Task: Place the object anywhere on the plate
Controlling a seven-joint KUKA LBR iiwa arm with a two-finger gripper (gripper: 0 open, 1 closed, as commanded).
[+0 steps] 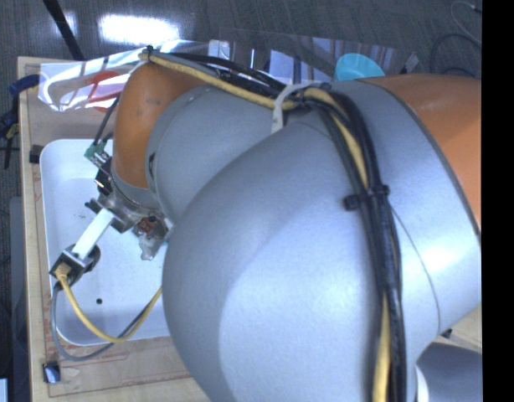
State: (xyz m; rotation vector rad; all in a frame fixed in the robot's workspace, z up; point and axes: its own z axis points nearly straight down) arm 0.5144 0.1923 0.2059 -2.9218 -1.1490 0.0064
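Arm point(324, 241) blocks most of the frame, reaching into the white bin point(60, 162) at left; can't tell jaw state or step; plate location needed next

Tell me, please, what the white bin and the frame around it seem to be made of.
The white bin looks like smooth plastic with a faint sheen: its corners are rounded and its floor reflects light softly. The frame around it seems to be pale, matte wood or board, going by its tan colour and flat edge, though the view leaves this open.
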